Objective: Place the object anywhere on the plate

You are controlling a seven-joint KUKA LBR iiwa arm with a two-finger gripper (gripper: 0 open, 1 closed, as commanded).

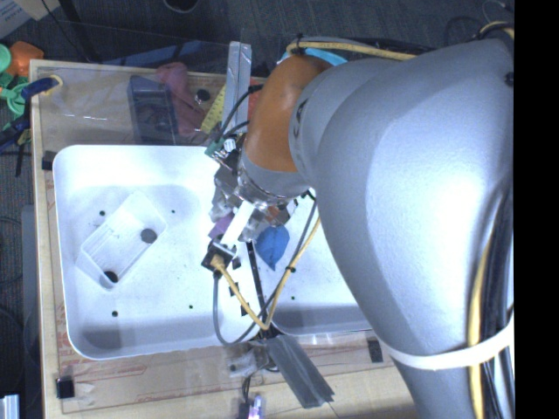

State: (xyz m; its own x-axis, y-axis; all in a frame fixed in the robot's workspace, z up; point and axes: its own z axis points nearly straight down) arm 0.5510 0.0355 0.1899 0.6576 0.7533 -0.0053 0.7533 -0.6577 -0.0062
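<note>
Arm (419,190) beside blue object (273,244), long axis up-down

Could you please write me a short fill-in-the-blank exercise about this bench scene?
1. The pale rectangular plate lies in the shallow white bin on the view's ___ side.
2. The small object just beside the wrist of the grey arm is ___ in colour.
3. The band above that wrist is ___.
Missing words: left; blue; orange.
</note>
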